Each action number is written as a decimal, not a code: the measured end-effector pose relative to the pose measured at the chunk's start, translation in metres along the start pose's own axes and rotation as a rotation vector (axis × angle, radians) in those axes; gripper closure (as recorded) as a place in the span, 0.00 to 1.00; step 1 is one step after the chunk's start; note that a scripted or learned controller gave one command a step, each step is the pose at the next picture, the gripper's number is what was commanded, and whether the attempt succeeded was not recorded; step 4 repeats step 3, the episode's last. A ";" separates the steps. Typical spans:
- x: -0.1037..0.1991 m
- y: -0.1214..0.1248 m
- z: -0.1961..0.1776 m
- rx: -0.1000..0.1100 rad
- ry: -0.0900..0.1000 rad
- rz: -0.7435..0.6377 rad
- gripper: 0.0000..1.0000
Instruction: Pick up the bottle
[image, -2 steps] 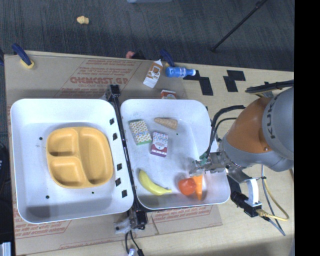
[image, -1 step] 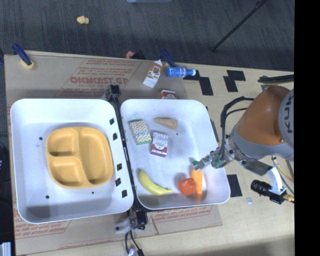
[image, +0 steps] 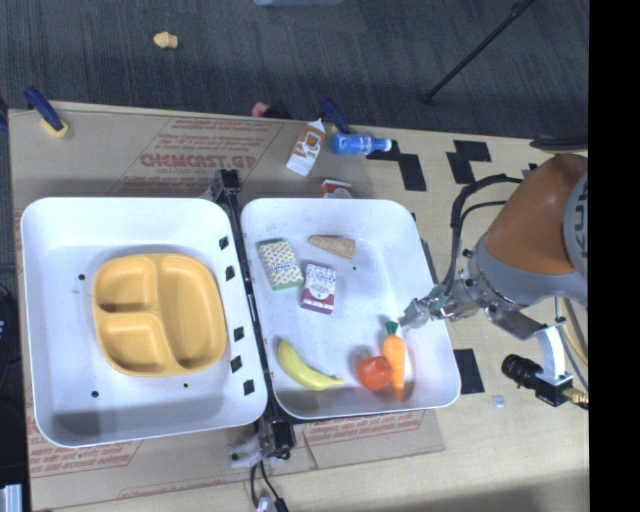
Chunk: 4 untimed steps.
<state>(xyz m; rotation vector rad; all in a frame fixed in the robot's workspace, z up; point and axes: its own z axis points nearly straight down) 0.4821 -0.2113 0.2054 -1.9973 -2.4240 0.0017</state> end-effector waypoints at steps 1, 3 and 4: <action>0.002 -0.006 0.076 0.003 0.004 0.284 1.00; 0.004 -0.005 0.002 -0.001 0.000 0.133 1.00; 0.004 -0.005 0.002 -0.001 0.000 0.133 1.00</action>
